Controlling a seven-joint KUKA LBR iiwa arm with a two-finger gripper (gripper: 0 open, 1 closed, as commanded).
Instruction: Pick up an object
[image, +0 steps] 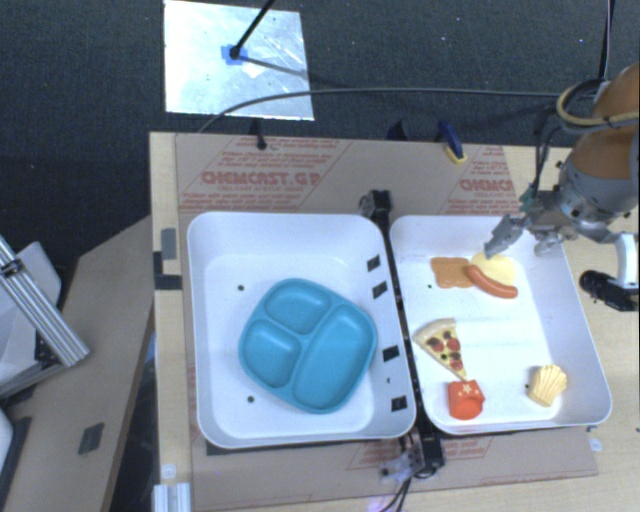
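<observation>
In the right bin (575, 330) lie several toy foods. A red sausage (492, 284) rests across a pale yellow piece (500, 268), with a flat orange piece (450, 272) just to their left. A pizza slice (441, 345) lies mid-bin. A red block (465, 399) and a ribbed yellow piece (547, 384) sit near the front wall. My gripper (522, 242) hangs over the bin's far right part, just above and behind the yellow piece. Its two fingers are spread apart and hold nothing.
The left bin (215, 300) holds a blue divided plate (307, 343). A black divider with clips (392, 300) runs between the bins. Cables and a blue clamp (452, 140) lie behind the bins. An aluminium frame (40, 315) stands at far left.
</observation>
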